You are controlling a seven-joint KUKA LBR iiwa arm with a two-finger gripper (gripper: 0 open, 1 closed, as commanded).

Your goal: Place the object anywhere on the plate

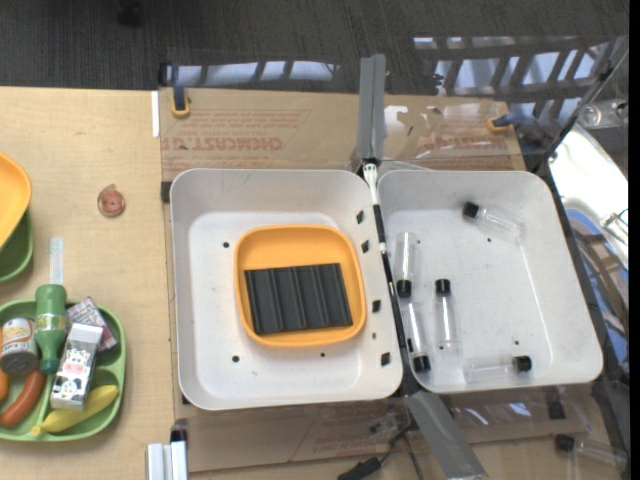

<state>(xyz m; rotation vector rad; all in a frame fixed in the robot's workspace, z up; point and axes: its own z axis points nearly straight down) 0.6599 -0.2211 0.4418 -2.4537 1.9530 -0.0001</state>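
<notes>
An orange, rounded-square plate (pixel 300 240) lies in the middle of the left white bin (pixel 205 368). A dark grey ribbed block (pixel 300 299) rests flat on the plate and covers most of its inside. In the right white bin (pixel 565 308) lie several clear tubes with black caps. One tube (pixel 490 218) is near the back, two tubes (pixel 403 263) (pixel 443 313) are along the left side, and another tube (pixel 495 368) is at the front.
On the wooden table to the left stands a green tray (pixel 100 408) with toy food and a small bottle. An orange bowl (pixel 10 203) sits at the far left edge, with a small pink piece (pixel 111 202) nearby. Cardboard (pixel 260 138) lies behind the bins.
</notes>
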